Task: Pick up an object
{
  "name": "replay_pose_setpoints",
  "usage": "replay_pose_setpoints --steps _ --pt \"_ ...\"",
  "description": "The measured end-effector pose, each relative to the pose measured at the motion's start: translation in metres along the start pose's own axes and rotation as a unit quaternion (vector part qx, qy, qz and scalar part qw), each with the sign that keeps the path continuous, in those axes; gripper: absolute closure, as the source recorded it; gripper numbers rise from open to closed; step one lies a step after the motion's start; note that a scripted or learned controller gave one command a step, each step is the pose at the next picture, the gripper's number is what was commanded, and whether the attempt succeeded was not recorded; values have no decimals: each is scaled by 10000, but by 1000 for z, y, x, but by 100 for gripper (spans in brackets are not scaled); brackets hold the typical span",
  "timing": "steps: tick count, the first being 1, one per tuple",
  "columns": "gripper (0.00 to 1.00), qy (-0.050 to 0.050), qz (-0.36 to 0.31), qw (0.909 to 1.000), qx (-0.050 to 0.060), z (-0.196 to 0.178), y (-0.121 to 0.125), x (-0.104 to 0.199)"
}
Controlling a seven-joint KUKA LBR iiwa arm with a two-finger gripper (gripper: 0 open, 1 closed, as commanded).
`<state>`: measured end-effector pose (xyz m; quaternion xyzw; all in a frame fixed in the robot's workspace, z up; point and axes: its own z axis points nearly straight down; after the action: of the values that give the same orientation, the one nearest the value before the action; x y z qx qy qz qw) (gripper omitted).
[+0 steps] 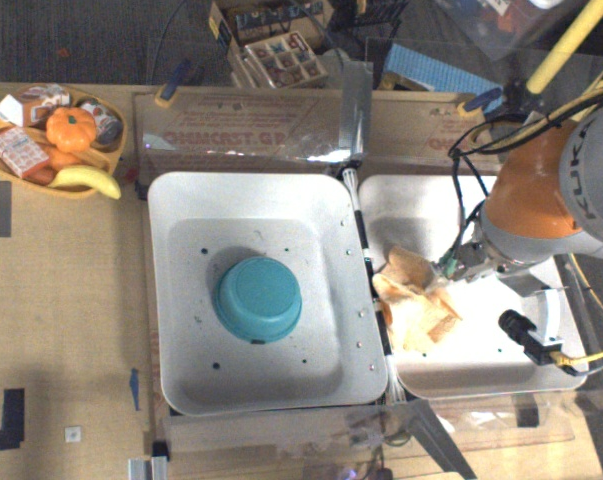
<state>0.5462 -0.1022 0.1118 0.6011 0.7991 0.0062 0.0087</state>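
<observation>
The tan objects (pixel 413 293) lie in the right bin (pixel 461 373), piled against its left wall. They look like bread-like pieces or crumpled paper, though glare on the bin floor makes this hard to judge. The pile's long axis runs roughly from the upper left to the lower right, with one piece pointing toward the bin's near wall. The claw (pixel 449 267) sits low in the right bin at the pile's upper right edge, touching or just beside the top piece; I cannot tell how far it is open, nor whether anything is caught in it. The arm (pixel 536 193) reaches in from the right. In the left bin (pixel 181 208) a teal bowl (pixel 259 298) rests upside down near the middle. A basket of toy food (pixel 56 143) stands on the tabletop (pixel 61 308) at far left.
</observation>
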Motion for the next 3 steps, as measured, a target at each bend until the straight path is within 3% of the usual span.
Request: replay_pose_setpoints --steps 1,2,3 --pt "0 -1 -2 10000 1 0 0 0" --pt "0 22 -498 9988 34 20 -22 -25" --pt "0 19 -74 9999 85 4 -39 -46"
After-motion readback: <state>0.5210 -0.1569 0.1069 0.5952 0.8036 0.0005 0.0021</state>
